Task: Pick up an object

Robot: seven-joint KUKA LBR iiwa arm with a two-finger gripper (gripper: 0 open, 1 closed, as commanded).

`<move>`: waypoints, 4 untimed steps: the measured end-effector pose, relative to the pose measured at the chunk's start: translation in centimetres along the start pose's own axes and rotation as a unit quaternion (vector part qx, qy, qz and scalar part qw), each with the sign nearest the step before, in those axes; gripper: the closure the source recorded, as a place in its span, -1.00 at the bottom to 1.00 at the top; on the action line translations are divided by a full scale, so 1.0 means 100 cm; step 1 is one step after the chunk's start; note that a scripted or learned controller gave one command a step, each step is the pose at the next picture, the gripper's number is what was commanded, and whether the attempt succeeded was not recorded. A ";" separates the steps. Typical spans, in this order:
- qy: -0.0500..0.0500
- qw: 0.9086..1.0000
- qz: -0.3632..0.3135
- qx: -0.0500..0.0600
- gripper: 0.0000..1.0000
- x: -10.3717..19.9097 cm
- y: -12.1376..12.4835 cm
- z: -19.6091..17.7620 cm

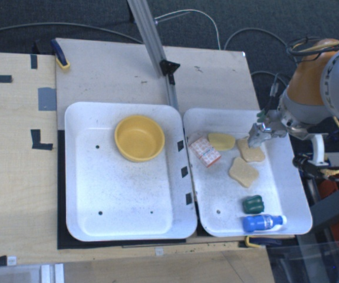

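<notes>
Right now the claw [256,138] hovers over a tan piece [251,152] (right bin [293,217]).

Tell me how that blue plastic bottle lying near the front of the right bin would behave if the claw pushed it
The blue plastic bottle with a white cap lies on its side, so its round body would probably roll rather than slide. It looks small and likely light, so a nudge could send it against the right white bin's front wall. Its smooth curved surface may slip from a pinch.
</notes>
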State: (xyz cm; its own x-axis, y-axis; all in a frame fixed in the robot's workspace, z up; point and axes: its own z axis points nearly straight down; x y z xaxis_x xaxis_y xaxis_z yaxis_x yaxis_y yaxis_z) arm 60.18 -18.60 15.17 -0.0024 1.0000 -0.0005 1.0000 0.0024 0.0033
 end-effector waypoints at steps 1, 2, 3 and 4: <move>0.000 1.000 0.000 0.000 1.00 0.004 0.001 -0.043; 0.000 1.000 0.000 0.001 1.00 0.005 0.002 -0.071; 0.001 1.000 -0.002 0.002 1.00 0.068 -0.007 -0.068; 0.001 1.000 -0.002 0.003 1.00 0.119 -0.011 -0.059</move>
State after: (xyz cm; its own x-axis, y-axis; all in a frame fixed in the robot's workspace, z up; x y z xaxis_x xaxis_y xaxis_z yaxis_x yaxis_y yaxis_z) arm 58.99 -6.66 21.08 -0.0059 1.0000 0.0011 1.0000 0.0059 -0.0029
